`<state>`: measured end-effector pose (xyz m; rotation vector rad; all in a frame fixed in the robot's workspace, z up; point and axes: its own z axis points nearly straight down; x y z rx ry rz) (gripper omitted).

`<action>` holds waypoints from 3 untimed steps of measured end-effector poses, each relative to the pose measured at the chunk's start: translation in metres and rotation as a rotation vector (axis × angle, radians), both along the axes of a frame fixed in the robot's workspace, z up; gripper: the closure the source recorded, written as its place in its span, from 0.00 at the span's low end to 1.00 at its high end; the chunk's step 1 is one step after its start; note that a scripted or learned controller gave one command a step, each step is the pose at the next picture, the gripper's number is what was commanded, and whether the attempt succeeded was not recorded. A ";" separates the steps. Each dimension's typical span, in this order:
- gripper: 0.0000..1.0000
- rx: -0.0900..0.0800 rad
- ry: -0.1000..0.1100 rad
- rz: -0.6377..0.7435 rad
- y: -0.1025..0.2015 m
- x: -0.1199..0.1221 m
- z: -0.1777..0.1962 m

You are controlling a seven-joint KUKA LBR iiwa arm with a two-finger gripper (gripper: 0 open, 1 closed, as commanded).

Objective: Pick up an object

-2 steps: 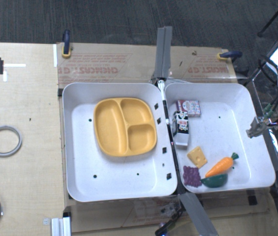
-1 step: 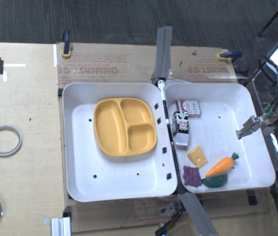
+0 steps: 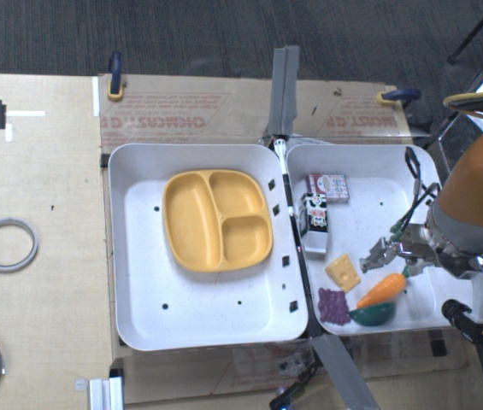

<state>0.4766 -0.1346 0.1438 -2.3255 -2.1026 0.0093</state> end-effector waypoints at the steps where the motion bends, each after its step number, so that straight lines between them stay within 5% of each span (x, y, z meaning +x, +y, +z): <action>1: 0.00 0.000 -0.004 0.362 0.032 0.003 0.129; 2: 0.00 0.001 -0.001 0.274 0.047 0.001 0.044; 3: 0.00 0.000 0.001 -0.011 0.029 -0.001 -0.052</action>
